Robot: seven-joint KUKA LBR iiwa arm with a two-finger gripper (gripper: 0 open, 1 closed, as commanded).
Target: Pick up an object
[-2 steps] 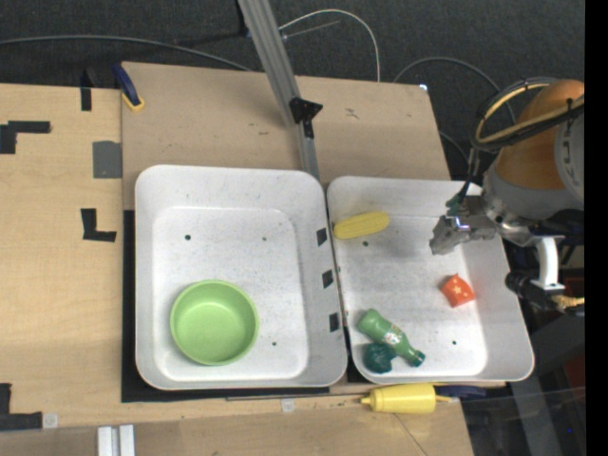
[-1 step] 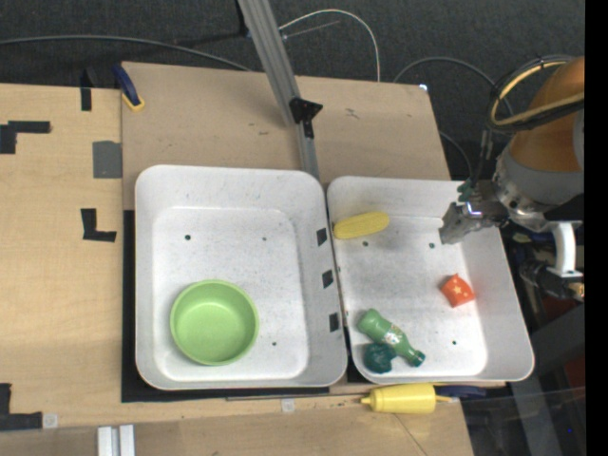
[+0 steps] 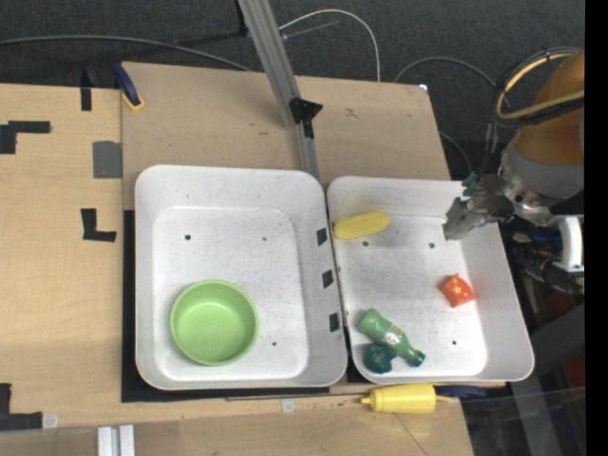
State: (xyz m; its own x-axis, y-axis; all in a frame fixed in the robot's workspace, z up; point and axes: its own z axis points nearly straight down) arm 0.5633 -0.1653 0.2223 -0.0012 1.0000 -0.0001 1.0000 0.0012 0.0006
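1. Though the task names no one thing, the right bin (image 3: 494, 345) holds four candidates: a yellow piece (image 3: 361, 225) near its upper left corner, an orange block (image 3: 457, 291) toward its right side, a green bottle (image 3: 389, 334) lying tilted near its front, and a dark teal lump (image 3: 378, 357) touching the bottle's lower end.
2. Over the bin's upper right rim hangs the gripper (image 3: 456, 226), its grey fingers pointing down and left; nothing sits between them, and how far apart they stand cannot be told from this angle.
3. The orange block lies near the gripper, below it and apart from it; the yellow piece is well to its left.
4. The arm (image 3: 541, 145) comes in from the right, its orange band cut off by the frame's edge, so little of it shows.
5. A yellow bottle (image 3: 404, 399) lies on its side just outside the bin's front rim, partly tucked under that rim.
6. The left bin (image 3: 228, 183) carries a green bowl (image 3: 214, 322), upright, in its lower left part.
7. A grey pole (image 3: 275, 50) slants down from the top to where the bins meet.
8. Both bins rest on a tan bench (image 3: 57, 255) marked with black tape; dark carpet and loose cables lie behind.
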